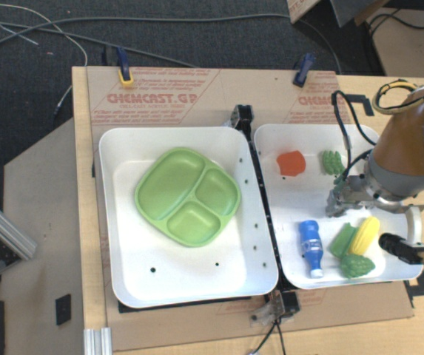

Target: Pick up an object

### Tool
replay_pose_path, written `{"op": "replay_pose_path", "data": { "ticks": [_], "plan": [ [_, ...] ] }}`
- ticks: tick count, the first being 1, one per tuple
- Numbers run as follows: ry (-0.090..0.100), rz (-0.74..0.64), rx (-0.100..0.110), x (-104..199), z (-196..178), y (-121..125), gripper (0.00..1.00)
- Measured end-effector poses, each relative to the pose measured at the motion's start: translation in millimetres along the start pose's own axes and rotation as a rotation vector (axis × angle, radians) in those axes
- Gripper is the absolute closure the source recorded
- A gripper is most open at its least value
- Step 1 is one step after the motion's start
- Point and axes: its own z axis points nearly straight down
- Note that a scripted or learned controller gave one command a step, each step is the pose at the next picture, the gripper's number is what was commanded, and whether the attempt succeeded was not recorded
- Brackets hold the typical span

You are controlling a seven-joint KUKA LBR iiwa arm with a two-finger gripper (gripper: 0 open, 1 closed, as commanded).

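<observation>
**Gripper low in the right bin, no object yet in hand**

Gripper (342, 200) sits low in the right bin (300, 135), beside the yellow and green corn cob (359, 237), and whether it is released, clenched or grasping cannot be told from this slanted view, because the wrist and the orange band of the arm (408, 150) cover it from above.

No single object is named by the task, so the nearest candidates count: the corn cob lies just below the gripper, a green leafy piece (357, 266) rests against the cob's lower end, and a blue bottle (311, 248) lies on its side to the left of both. Further up the bin, a red block (291, 163) and a small green piece (332, 161) sit apart from the cluster.

In the left bin (112, 220), a green divided plate (188, 196) lies alone, well apart from the arm.

Risks, as a judgement: the cob and the leafy piece touch, so a closing grasp could catch both or push 1 aside. The gripper also looks offset from every object, so a closure here may catch nothing. The bottle, lying flat, could roll if nudged.
</observation>
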Motion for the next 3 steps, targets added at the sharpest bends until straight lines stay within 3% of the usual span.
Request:
{"op": "replay_pose_path", "data": {
  "ticks": [1, 3],
  "plan": [
    [-0.003, -0.001, -0.007, -1.6, -64.3, 1.6, 1.00],
    [-0.003, -0.003, -0.006, 3.5, -154.2, -1.6, 1.00]
  ]
}}
